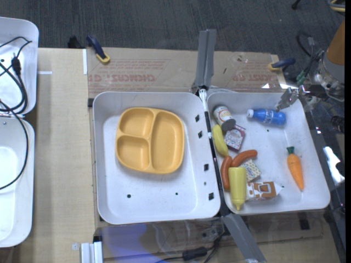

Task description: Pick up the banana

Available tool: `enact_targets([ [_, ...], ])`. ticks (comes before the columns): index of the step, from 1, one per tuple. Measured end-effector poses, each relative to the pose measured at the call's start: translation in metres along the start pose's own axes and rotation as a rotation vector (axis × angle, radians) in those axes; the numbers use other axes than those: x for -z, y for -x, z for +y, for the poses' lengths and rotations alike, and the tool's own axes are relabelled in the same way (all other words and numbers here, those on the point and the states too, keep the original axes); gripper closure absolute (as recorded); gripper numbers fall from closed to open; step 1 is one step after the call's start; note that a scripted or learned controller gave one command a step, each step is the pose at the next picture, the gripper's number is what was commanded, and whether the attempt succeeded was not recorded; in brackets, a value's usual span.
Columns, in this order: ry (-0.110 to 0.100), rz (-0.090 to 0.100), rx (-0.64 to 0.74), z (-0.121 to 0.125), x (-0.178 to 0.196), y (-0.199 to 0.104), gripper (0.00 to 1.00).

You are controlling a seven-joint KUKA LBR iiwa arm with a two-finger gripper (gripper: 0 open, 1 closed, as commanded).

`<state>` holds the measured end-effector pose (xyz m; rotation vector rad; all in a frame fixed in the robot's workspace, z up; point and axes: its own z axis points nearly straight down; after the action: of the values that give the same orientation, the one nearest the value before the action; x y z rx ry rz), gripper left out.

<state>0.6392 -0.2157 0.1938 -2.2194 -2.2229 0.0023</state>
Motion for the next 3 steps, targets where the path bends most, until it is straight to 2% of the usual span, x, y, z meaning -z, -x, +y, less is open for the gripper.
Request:
enact_targets([
  [1,-0.002,0.001,0.090,-0.052,-0.058,-0.078,0.00],
  [2,0.000,0.001,0.298,-0.072,-0.103,-0.120,0.00],
  [3,-0.013,0.007,0.635,-0.001,-0.104,-0.098,0.00],
])
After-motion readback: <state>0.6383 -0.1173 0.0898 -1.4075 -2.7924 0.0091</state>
